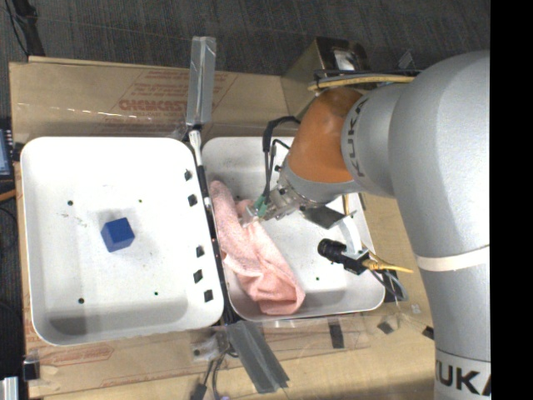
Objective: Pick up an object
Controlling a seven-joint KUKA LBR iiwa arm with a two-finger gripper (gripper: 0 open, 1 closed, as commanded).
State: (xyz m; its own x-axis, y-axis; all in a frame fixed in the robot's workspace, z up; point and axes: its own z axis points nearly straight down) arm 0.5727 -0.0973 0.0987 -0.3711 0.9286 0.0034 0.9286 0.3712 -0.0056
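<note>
The gripper (260, 210) is set over the cloth's (254, 252) upper edge for picking; the jaws' state cannot be told.

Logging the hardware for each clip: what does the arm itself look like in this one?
The arm is thick, rounded and light grey, with an orange band above the wrist and dark KUKA lettering on its casing. A black cable loops beside the orange section. The gripper at its tip is small, metallic grey, with a greenish part.
</note>
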